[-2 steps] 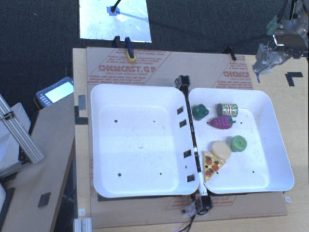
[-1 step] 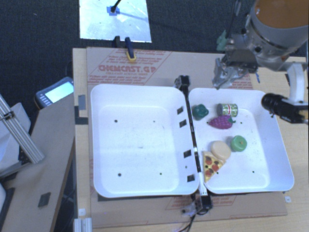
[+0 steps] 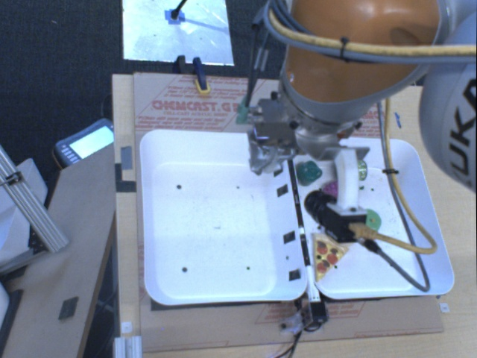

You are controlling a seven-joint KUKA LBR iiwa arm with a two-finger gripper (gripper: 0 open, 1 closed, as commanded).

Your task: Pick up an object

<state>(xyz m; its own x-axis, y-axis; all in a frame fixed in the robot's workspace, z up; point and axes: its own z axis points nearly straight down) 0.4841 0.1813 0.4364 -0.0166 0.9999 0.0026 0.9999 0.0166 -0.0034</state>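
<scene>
Toys lie in the right shallow white bin (image 3: 417, 200): a teal green rounded toy (image 3: 308, 172), a flat pizza-slice toy with red dots (image 3: 327, 254), a green round piece (image 3: 370, 219) and a small pink thing (image 3: 330, 189). The grey arm with its orange band (image 3: 350, 28) hangs over them, its jaws (image 3: 262, 157) near the bins' shared edge; their state I cannot tell. The left white bin (image 3: 209, 222) sits alongside.

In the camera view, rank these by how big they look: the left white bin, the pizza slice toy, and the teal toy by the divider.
Largest to smallest, as they look:
1. left white bin
2. pizza slice toy
3. teal toy

The pizza slice and teal toy look close in size, and the arm partly hides the teal one, so that order is unsure.
</scene>
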